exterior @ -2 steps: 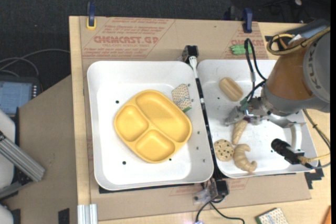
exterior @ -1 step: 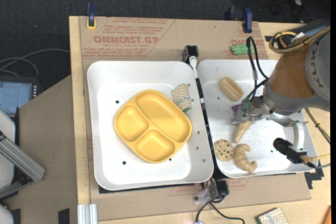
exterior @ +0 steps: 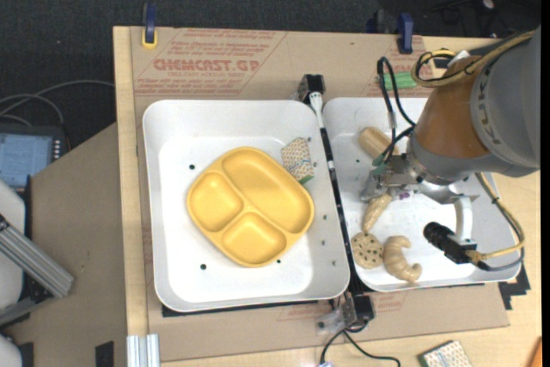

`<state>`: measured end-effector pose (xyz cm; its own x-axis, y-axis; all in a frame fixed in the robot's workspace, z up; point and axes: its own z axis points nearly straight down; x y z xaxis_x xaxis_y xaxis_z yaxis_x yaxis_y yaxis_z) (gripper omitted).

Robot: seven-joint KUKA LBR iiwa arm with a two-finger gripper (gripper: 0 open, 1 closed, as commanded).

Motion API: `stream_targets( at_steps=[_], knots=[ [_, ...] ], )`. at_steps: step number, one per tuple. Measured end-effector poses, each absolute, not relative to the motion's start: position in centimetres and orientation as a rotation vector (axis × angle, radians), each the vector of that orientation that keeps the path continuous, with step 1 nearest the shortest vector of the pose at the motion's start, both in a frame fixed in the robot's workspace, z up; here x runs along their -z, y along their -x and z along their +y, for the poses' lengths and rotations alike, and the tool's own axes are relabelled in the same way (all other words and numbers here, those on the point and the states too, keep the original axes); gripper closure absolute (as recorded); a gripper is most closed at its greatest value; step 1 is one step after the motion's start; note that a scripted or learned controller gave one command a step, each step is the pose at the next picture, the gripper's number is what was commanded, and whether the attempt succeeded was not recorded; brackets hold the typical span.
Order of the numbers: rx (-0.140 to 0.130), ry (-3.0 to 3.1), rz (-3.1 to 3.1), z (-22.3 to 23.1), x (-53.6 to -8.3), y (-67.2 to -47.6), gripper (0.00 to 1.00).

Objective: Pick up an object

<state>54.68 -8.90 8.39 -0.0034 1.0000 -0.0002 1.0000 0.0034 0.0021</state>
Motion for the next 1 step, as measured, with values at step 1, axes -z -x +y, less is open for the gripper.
stream_targets(
  at_steps=[1],
  knots=[
    [-0.024,-2.2,2.229,0.8,-19.24,-62.08,1.0]
  ],
)
